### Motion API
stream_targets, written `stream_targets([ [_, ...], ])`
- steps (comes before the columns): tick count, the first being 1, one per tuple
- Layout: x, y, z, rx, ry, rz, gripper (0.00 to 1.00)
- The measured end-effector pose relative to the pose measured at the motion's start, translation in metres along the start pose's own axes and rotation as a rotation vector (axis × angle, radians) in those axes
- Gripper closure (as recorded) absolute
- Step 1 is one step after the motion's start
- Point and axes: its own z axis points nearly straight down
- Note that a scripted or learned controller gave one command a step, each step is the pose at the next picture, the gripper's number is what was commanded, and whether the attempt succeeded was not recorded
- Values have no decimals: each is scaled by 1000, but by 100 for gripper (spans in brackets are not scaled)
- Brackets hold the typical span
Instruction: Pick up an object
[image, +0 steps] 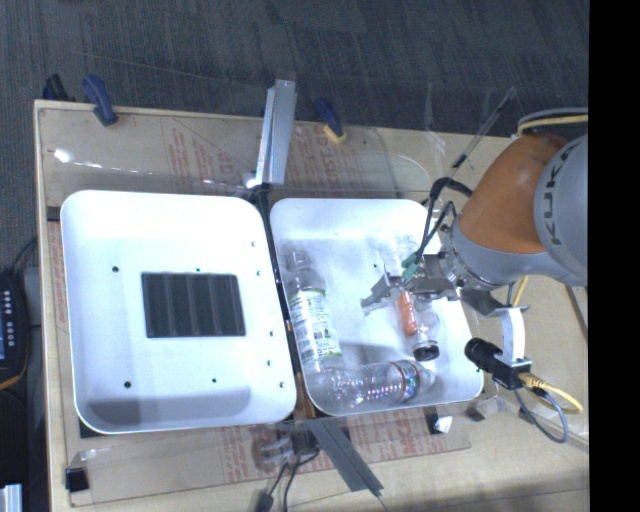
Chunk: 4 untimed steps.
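**Worktop contents, overhead view, largest to smallest**

1. Worktop (400, 150): pale board with red printing, spanning the frame from left to right; blue clamps (100, 98) grip its upper edge at upper left and upper centre.

2. Left bin (90, 260): shallow, white, left half of frame. Holds a dark ribbed rectangular panel (193, 304) on its floor, left of centre.

3. Right bin (330, 220): shallow, white, centre-right, edge to edge with the left bin.

4. Arm (530, 210): grey with orange band, entering from the right edge at mid-height and reaching over the right bin's right side.

5. Clear plastic bottle with green-and-white label (312, 318): lying lengthwise along the right bin's left wall.

6. Clear plastic bottle with red-banded label (385, 382): lying crosswise along the right bin's lower wall, near the first bottle's lower end.

7. End effector (400, 290): low over the right bin's right half. Whether its fingers are open or closed cannot be told.

8. Orange cylindrical item (408, 314): in the right bin, just below the end effector; contact cannot be told.

9. Small black cap-like item (426, 351): below the orange item.
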Motion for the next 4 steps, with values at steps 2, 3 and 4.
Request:
stream_targets([
  [2,-28,46,47,0,-2,-38,0],
  [3,-16,101,114,-4,-3,-353,0],
  [4,-28,67,100,-2,-1,-380,0],
])
